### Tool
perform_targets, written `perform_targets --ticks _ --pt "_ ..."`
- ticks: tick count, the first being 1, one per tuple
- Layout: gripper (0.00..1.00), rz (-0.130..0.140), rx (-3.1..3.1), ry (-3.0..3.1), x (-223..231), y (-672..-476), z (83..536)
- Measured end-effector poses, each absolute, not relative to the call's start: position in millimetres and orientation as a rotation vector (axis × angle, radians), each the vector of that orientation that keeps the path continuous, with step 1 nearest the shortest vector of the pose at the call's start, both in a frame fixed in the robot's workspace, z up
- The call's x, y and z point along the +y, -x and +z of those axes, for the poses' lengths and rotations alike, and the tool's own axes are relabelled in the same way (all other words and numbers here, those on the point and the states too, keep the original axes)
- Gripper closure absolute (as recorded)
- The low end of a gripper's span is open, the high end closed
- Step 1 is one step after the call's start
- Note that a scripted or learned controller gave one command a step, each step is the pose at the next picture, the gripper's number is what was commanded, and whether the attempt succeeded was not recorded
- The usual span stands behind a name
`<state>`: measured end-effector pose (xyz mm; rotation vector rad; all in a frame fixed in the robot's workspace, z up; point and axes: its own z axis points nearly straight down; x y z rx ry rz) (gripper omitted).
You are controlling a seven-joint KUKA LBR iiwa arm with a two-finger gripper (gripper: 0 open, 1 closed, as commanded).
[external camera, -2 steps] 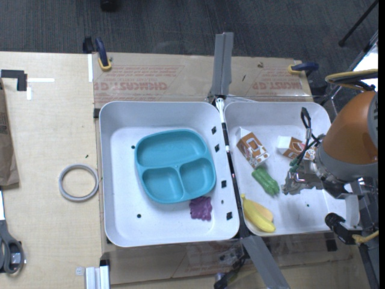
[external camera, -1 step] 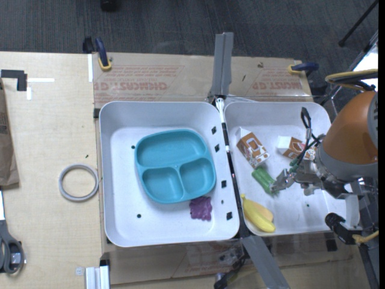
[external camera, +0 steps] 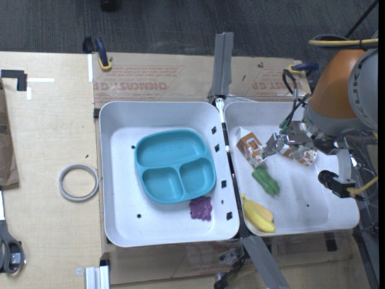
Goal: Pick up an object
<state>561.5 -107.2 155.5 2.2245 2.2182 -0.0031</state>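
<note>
Carton (external camera: 251, 147), fingers (external camera: 274, 143) touching, right bin (external camera: 313, 212)

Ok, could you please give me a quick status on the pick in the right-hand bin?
Tool low in right bin, at orange-and-white packet. No grasp visible. Green piece, banana loose nearby. Blue tray, purple grapes in left bin.

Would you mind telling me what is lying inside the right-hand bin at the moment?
The right bin holds a banana, a green vegetable and orange-and-white packets. The gripper and arm cover part of the bin floor.
</note>
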Motion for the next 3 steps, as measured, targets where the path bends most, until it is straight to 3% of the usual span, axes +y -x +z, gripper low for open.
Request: perform_targets --ticks 1,2,3 --pt "0.0 -0.004 2.231 -2.215 -102 -544.1 91" --pt "1.0 -0.007 2.231 -2.216 -103 -543.7 99" --pt "1.0 -0.005 2.258 -2.184 -55 -599.0 229"
